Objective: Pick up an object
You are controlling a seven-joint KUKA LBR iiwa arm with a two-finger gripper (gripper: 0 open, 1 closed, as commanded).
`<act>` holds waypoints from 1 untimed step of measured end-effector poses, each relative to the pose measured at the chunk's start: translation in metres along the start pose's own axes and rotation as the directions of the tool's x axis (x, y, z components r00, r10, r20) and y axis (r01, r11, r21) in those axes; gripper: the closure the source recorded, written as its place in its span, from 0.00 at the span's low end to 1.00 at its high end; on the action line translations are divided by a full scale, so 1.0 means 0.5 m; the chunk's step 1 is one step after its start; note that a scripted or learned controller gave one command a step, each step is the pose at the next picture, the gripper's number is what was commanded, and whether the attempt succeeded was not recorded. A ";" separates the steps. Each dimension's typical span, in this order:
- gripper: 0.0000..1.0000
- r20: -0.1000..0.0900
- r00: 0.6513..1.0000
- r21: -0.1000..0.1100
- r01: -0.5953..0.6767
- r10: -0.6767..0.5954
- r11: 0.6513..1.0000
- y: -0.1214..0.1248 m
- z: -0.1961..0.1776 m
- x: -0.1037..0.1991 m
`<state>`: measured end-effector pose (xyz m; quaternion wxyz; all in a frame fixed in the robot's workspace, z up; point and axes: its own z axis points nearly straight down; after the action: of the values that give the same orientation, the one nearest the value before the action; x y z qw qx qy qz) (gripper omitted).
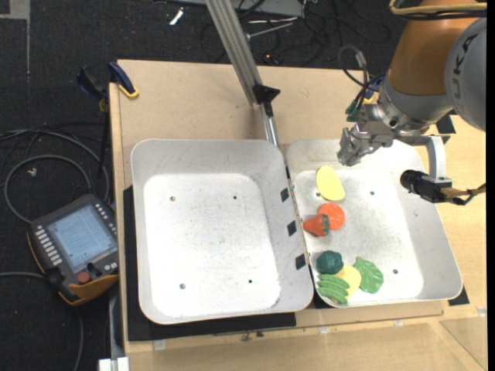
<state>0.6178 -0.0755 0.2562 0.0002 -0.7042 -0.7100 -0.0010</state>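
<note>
My gripper (348, 154) hangs over the back of the right bin (410, 230), just above and to the right of a flat yellow piece (329, 182). Nothing shows between its fingers. Below the yellow piece lie an orange-red round fruit (332, 216) and a small red piece (315, 225) with a green tip. At the bin's front left corner sit a dark green lump (329, 262), a pale yellow piece (350, 275), a light green leafy piece (370, 276) and a green ridged pod (334, 287).
The left bin (205, 230) sits beside the right one, with a raised divider between them. A slanted metal pole (236, 41) runs from the top down to the bins' back edge. A teach pendant (73, 242) lies off the bench at left.
</note>
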 end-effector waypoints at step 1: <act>1.00 0.000 1.000 0.002 0.000 0.000 1.000 -0.001 0.023 0.102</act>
<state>0.6167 -0.0243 0.2450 0.0011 -0.7044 -0.7098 -0.0003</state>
